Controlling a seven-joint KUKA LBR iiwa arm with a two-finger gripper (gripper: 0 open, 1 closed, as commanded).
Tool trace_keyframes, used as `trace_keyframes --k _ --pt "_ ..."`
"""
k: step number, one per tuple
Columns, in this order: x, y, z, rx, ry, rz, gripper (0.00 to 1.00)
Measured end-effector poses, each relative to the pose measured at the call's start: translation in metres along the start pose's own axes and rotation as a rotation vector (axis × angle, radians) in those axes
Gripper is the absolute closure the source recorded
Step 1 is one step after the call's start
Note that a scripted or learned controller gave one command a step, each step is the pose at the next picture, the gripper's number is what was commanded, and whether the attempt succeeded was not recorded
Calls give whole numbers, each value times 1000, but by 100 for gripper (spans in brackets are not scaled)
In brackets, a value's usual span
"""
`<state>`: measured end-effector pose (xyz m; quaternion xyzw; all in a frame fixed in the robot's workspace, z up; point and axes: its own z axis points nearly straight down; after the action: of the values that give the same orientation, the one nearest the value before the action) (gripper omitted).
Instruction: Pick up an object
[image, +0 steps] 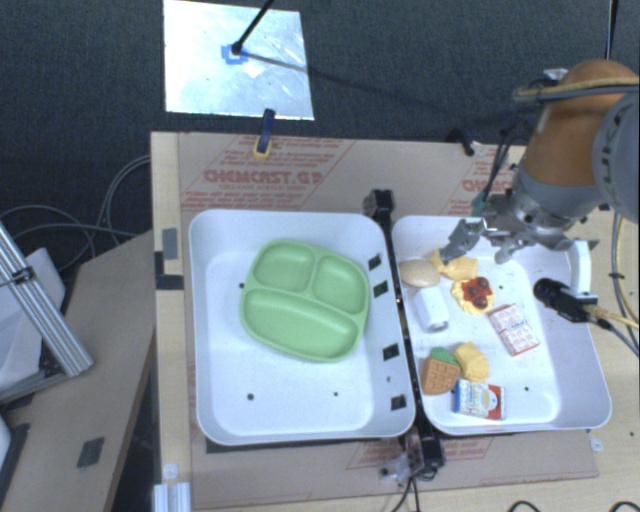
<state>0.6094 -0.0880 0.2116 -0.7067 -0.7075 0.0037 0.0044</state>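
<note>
My gripper (486, 244) hangs over the back of the right bin (570, 395) with its fingers spread open and nothing between them. Just below its left finger (462, 240) lies a yellow toy food piece (459, 268), beside a tan bread-like piece (419, 272). A red and yellow pizza slice (475, 292) sits slightly nearer the front. Nearby are a white cylinder (432, 309) and a red and white packet (512, 329). Toward the bin's front lie a waffle (439, 374), a yellow lump (473, 361) and a blue and white carton (478, 400).
The left bin (215, 400) holds a green divided plate (304, 299). A black divider (393, 300) runs between the bins. The arm's orange band (575, 120) looms above the right bin's back right, and a black fitting (560, 297) sticks in over its right wall.
</note>
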Motion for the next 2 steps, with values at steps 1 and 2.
trace_keyframes --k 1,2 --pt "0 3 -7 -13 -1 -2 0" --pt "-1 6 34 -11 -1 0 0"
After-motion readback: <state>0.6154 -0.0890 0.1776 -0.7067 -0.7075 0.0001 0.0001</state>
